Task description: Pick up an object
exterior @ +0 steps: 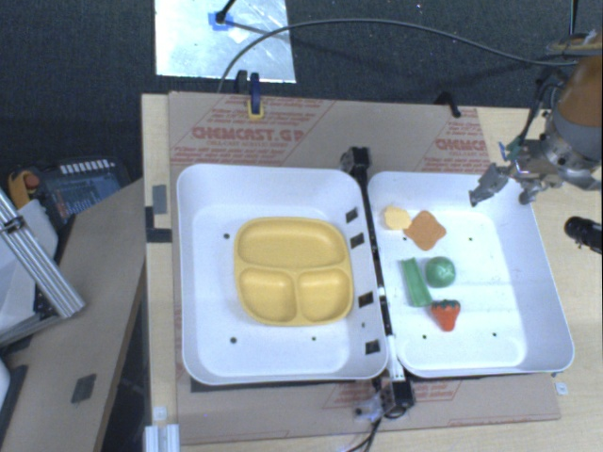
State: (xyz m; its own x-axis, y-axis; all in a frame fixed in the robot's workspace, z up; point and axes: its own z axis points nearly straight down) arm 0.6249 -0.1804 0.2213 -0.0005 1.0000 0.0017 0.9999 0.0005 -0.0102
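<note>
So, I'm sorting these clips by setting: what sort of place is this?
Probably a robotics lab bench, not a kitchen: two white bins clamped side by side on a board, toy-like food pieces in the right one, loose cables, and a robot arm's pincer above it.

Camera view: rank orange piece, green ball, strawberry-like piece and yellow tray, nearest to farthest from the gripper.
From the gripper, at the right bin's far right corner:
1. Orange piece, upper left of the right bin.
2. Green ball, mid bin.
3. Strawberry-like piece, just below the ball.
4. Yellow tray, in the left bin.
</note>
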